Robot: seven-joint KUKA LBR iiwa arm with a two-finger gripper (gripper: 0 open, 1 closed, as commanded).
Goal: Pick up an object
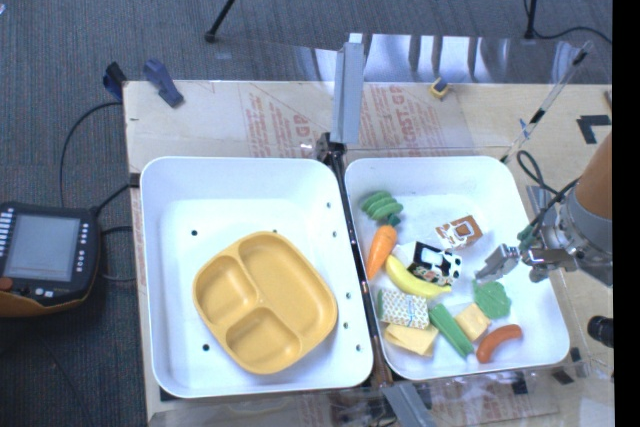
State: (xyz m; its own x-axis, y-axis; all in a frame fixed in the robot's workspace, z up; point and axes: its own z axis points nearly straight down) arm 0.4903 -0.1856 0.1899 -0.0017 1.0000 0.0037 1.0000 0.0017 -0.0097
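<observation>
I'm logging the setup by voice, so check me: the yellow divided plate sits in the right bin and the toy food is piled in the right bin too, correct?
Not quite. The yellow divided plate lies in the left bin, not the right one, as the camera view shows. The rest stands: the toy food, such as the carrot and banana, is piled in the right bin.

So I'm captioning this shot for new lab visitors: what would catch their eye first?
Probably the yellow divided plastic tray, alone in the left white bin. Next, the bright toy food heaped in the right white bin, such as the orange toy carrot, with the grey arm's claw over that bin's right side.
</observation>
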